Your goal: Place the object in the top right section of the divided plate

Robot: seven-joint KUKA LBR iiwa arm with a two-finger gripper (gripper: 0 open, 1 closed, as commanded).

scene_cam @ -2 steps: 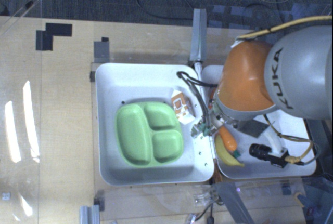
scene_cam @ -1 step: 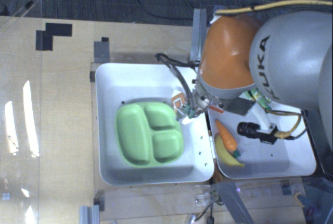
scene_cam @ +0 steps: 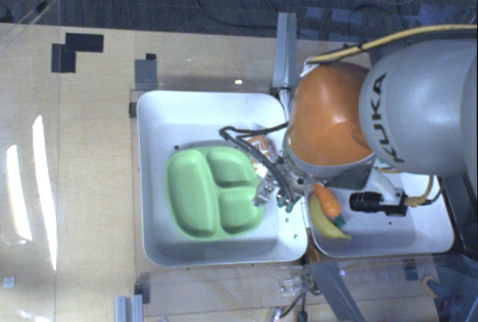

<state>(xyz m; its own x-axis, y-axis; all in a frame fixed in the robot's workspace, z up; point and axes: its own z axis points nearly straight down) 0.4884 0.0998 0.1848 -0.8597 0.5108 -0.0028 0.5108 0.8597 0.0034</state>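
The two-finger gripper (scene_cam: 270,190) hangs low over the right edge of the pale green divided plastic plate (scene_cam: 213,191), its metal parts and dark cables bunched just beside the plate's two small right-hand compartments, under the orange band of the grey arm (scene_cam: 388,115). Whether it is spread or pressed together I cannot tell, because the wrist covers most of it and the tip is a tangle of small shiny parts; nothing can be made out between its tips either. To the gripper's left, the plate lies in the left shallow white bin (scene_cam: 153,163), and all three of its sections look bare, including the upper small one nearest the gripper, which I take to be the target. To the gripper's right, past the wall between the bins, an orange toy carrot with a green top (scene_cam: 326,202) lies against a yellow toy banana (scene_cam: 326,223) in the right shallow white bin (scene_cam: 426,238), next to a black cylindrical part of the arm. Which of these is the object meant for the plate is not clear. As I judge it, the placing is not done: no object rests in the section, and either a release is near or a pick has yet to succeed.
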